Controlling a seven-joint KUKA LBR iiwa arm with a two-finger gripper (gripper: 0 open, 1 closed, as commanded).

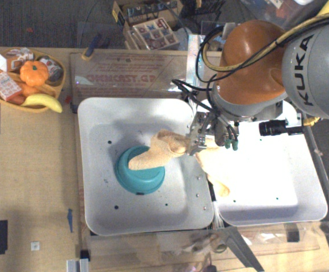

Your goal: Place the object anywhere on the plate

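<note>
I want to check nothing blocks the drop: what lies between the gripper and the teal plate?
Only the tan cloth itself, stretching from the gripper onto the plate, in the camera view.

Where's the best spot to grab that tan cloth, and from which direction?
Probably the bunched ridge of the tan cloth near the left bin's right wall, coming straight down: it stands proud there, while its other end lies flat over the teal plate.

Teal plate (140, 174), tan cloth (156, 152), white bins (96, 123); upper left, an orange pumpkin (34, 72) and yellow banana (42, 101).
</note>
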